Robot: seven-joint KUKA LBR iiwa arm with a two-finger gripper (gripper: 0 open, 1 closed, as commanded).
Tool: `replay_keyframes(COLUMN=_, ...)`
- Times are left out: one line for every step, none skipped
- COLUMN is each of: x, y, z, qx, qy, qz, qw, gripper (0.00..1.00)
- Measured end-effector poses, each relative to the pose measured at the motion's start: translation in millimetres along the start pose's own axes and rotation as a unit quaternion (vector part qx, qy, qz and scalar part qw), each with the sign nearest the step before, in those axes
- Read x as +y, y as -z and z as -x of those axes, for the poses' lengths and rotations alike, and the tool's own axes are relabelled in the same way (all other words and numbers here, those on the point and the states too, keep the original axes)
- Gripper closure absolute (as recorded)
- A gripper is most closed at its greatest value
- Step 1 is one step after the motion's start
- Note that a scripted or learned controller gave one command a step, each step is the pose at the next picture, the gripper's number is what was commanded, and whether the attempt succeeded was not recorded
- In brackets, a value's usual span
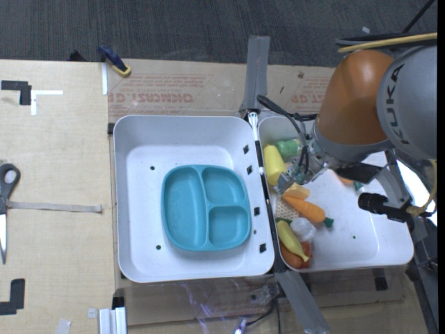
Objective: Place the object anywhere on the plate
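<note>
A teal divided plate (206, 207) lies in the middle of the left white bin (132, 186) with nothing on it. The right bin (361, 245) holds toy foods along its left wall: a yellow piece (273, 162), a green piece (286, 148), an orange carrot (306, 208), a small white piece (302, 227), a yellow banana-like piece (286, 236) and a red piece (295, 259). My gripper (292, 179) hangs low over the left part of the right bin, just above the carrot and beside the yellow piece. The wrist hides its tips.
The arm's orange band and grey body (361, 110) cover the right bin's back half. A black part (379, 204) sticks out over that bin's right side. Scissors (7, 183) lie on the bench at far left, and a blue-yellow clip (115, 60) lies behind the left bin.
</note>
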State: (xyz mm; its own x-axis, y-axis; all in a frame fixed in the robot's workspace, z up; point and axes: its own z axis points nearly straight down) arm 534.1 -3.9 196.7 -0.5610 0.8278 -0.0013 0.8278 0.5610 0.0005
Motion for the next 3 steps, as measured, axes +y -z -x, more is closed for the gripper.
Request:
replay_keyframes(x=52.9, y=-5.3, z=-57.4, qx=0.0, qy=0.005, qz=0.0, qw=1.0, gripper=1.0)
replay_keyframes(x=55.2, y=6.3, z=-111.0, qx=0.0, qy=-0.055, qz=-0.001, qw=0.9985, gripper=1.0)
replay_keyframes(x=38.4, y=90.5, z=-154.7, qx=-0.001, qy=-0.298, qz=0.0, qw=0.9545, gripper=1.0)
